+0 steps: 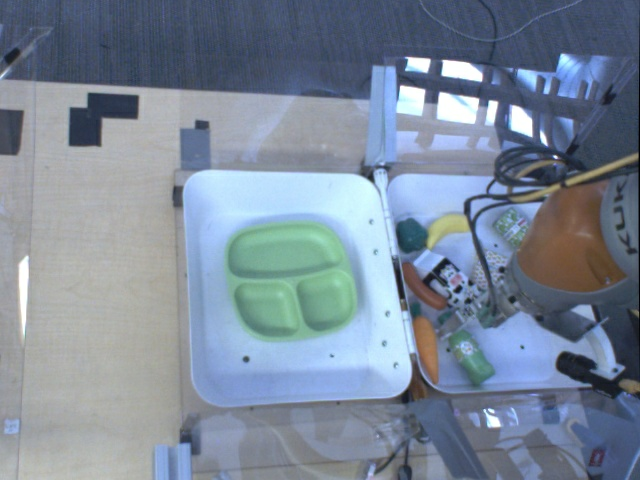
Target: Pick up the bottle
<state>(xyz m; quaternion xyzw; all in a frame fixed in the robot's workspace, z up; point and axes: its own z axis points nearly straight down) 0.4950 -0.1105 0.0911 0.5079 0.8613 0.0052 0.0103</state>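
The bottle [472, 357] is small and green with a pale label, and it lies on its side near the front of the right bin [530, 368]. My gripper [467, 304] hangs low over the right bin, just behind the bottle, among a cluster of small items. The wide orange band of the arm [575, 240] hides the bin's right half.
An orange carrot [427, 349] lies left of the bottle by the bin wall. Behind it are a red sausage [421, 286], a dark green piece [410, 234], a yellow banana [448, 228] and a green-labelled can [512, 226]. A green divided tray [292, 280] sits in the left bin [205, 268].
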